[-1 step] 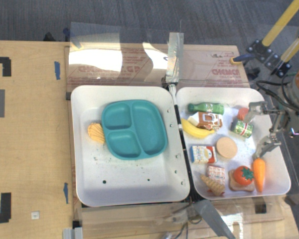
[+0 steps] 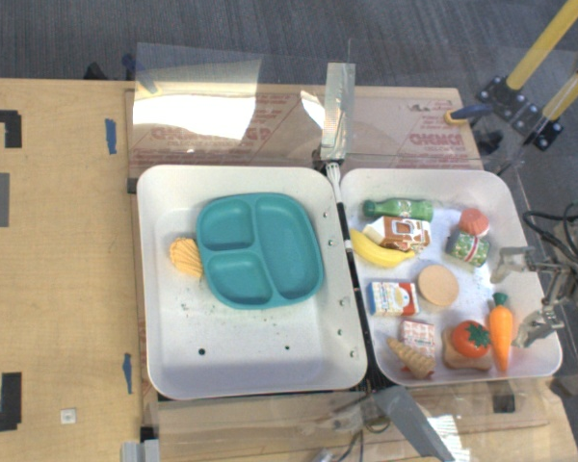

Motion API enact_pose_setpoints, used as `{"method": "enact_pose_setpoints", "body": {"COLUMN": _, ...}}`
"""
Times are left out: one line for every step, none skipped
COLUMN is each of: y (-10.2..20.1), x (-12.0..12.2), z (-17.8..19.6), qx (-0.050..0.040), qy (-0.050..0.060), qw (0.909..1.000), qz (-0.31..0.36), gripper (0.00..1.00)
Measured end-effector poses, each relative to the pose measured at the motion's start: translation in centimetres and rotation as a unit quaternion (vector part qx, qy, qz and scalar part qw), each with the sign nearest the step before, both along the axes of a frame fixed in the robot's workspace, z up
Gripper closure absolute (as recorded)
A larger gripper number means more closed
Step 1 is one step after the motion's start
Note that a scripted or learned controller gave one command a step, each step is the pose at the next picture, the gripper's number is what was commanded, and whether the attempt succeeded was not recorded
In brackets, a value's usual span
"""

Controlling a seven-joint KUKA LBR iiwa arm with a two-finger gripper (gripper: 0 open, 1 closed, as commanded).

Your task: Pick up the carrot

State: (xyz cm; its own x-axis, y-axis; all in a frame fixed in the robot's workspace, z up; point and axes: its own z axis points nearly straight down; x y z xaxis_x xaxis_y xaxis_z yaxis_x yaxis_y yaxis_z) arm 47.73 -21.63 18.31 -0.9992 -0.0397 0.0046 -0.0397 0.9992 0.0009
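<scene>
Wooden tabletop [image 2: 48, 287] carries two bins: left bin [image 2: 173, 354] holds a teal tray [image 2: 260, 248]; right bin [image 2: 535, 359] holds the carrot [image 2: 501, 333]. Pincer [image 2: 544, 292] state: cannot tell.

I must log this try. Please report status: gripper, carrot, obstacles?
Gripper at right bin's right edge, beside carrot, holding nothing seen. Carrot lies in bin. Tomato crowds its left side.

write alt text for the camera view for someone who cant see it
An orange carrot lies at the right edge of the right white bin, with the gripper just to its right at the rim, not holding it. The bin also holds a banana, green bottle and tomato; the left white bin holds a teal divided plate.
</scene>
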Motion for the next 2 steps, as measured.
{"method": "enact_pose_setpoints", "body": {"y": -0.8, "x": 1.0, "z": -9.1, "qx": -0.0026, "qy": -0.01, "qw": 0.9989, "qz": -0.045, "gripper": 0.0}}
{"method": "enact_pose_setpoints", "body": {"y": 1.1, "x": 0.8, "z": -9.0, "qx": -0.0042, "qy": -0.011, "qw": 0.9988, "qz": -0.048, "gripper": 0.0}}
